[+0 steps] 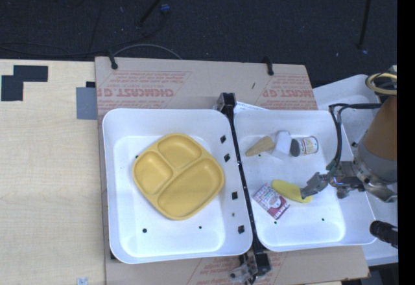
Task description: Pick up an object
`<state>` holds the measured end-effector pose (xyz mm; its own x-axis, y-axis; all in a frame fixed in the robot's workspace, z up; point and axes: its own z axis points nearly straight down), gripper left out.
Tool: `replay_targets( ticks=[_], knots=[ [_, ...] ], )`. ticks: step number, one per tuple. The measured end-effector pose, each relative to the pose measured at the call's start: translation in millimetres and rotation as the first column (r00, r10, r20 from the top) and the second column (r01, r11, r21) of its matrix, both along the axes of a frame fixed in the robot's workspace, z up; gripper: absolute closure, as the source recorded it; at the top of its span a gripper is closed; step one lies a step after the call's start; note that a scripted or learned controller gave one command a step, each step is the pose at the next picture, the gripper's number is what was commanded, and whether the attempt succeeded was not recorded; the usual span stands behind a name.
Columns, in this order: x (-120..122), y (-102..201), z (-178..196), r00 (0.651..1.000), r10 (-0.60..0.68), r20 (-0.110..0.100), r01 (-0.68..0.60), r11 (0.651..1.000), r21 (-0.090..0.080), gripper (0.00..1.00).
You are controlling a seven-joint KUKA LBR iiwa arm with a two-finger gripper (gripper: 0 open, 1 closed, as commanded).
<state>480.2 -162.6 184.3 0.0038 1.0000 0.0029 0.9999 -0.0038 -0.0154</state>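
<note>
The right bin (324, 232) holds a yellow banana-shaped piece (290, 190), a small pink and red packet (270, 201), a tan wedge (260, 146), a white lump (283, 142) and a small jar (305, 146) lying on its side. My gripper (314, 185) reaches in from the right and sits low over the bin, its tip right at the banana piece's right end. Whether it touches the piece is unclear. The orange band of the arm (384, 127) shows at the right edge.
The left bin (120, 212) carries a yellow divided plate (179, 175). A black divider (237, 173) runs between the bins. A cable (337, 135) loops along the right bin's far right rim. Cardboard lies beneath both bins.
</note>
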Motion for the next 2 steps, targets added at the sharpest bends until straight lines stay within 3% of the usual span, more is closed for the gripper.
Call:
replay_targets(
  ticks=[1,2],
  knots=[
    [3,0,6,1.0,0.003,0.014,-0.003,1.0,-0.003,0.0],
    [10,7,-42,1.0,0.004,0.008,-0.004,1.0,0.0,0.0]
  ],
)
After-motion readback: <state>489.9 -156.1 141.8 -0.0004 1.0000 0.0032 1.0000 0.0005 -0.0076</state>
